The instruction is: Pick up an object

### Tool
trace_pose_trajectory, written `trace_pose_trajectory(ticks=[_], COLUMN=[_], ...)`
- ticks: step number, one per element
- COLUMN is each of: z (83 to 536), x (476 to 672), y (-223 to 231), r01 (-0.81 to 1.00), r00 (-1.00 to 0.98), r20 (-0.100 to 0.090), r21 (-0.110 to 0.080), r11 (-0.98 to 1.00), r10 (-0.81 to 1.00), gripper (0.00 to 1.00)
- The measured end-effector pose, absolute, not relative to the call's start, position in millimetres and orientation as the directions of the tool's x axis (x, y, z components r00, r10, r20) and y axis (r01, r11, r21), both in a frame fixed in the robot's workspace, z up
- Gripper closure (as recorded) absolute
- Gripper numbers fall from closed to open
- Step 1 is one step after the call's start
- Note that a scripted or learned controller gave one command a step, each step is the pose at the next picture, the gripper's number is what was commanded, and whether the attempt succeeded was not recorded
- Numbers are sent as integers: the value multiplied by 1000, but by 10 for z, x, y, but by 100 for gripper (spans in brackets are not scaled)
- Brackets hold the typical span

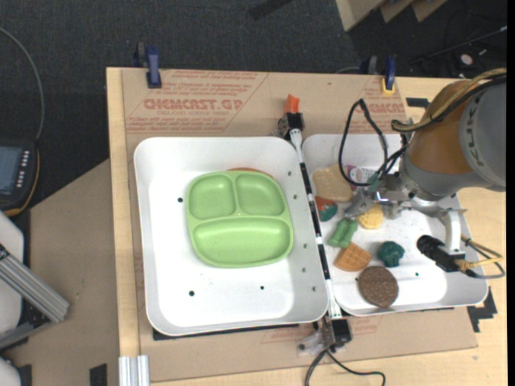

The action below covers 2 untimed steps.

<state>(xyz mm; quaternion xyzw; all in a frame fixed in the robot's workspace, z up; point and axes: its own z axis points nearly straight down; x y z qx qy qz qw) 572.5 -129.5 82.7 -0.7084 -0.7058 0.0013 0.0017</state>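
Two shallow white bins are seen from above, side by side on a cardboard-covered bench (201,103). The left bin (161,280) is occupied by a light green divided plate (239,219) with three compartments. A thin orange-red edge (245,170) is visible at the plate's far rim (what it belongs to cannot be made out).

The grey arm (475,135), with its orange band, is reached in from the right over the right bin (418,296). The gripper (372,203) is lowered into the middle of that bin, among the toy food. Whether it is open or closed cannot be told, and nothing can be seen held in it.

A small yellow piece (372,219) is found directly at the gripper's tip, touching or nearly touching it. A tan slab (331,185) is placed near the bin's far left corner, with a small red and teal piece (326,211) just in front of it. A green block (343,232) is set at a tilt beside the yellow piece. Nearer the front are laid an orange waffle wedge (352,257), a teal lump (391,252) and a brown round disc (377,286).
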Motion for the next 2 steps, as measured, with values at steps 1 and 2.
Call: trace_pose_trajectory(ticks=[1,2], z=[952,1911], x=[5749,6007], y=[-1276,-789], r01=[1000,1000], r00=[1,-6], r20=[-1,0], r21=[3,11], r11=[-1,6], r10=[1000,1000], gripper=[100,100])
